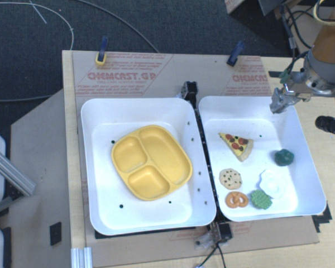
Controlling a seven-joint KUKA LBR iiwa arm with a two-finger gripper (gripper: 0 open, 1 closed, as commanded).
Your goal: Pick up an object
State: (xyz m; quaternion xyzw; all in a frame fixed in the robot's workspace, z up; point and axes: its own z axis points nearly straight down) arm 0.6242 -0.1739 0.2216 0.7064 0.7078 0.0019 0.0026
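The right bin (pixel 301 144) holds a pizza slice (pixel 237 144), a chocolate-chip cookie (pixel 230 178), a pretzel (pixel 236 199), a light green broccoli-like piece (pixel 261 199), a white object (pixel 271 183) and a dark green lump (pixel 284 157). My gripper (pixel 280 101) hangs over the bin's far right corner, well away from all of them. Nothing shows between its fingers.
A yellow three-compartment tray (pixel 151 161) lies in the left bin (pixel 100 121). Two blue clamps (pixel 102 50) (pixel 235 53) hold the cardboard sheet at the back. A black clip (pixel 188 89) sits between the bins at their far edge. Cables hang at the top right.
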